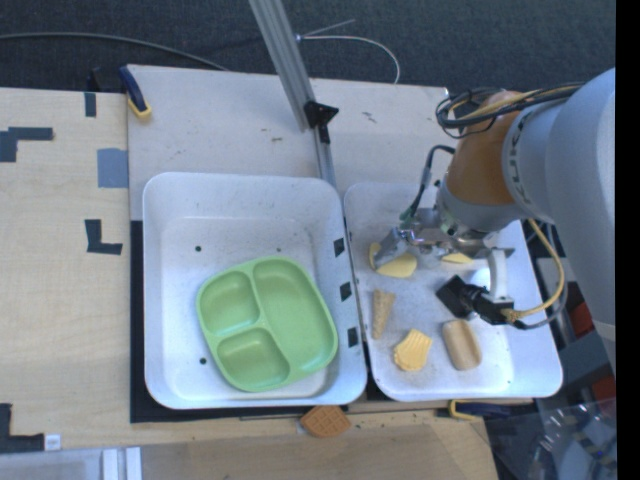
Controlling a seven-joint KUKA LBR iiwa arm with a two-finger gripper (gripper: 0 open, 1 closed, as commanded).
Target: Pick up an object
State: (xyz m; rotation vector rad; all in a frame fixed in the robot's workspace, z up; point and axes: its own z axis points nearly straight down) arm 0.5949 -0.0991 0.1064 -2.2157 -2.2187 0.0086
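Pale wooden bench (60, 268), dark carpet floor (120, 13)

Even, diffuse overhead light, moderately bright. The white bins (160, 268) show a faint bluish cast without hard glare. Soft shadows fall beneath the green tray (265, 323) and under the arm (560, 158). Overall focus is slightly soft, with low resolution and blurred fine detail.

Two bins are set side by side on the desk (60, 268). A divided plate (265, 323) lies in the left bin (160, 208). In the right bin (535, 368), food pieces are scattered: a cone (383, 311) nearest the divider, a cracker (412, 350) and a bread roll (461, 344) toward the front. A cookie (325, 421) rests on the desk before the bins.
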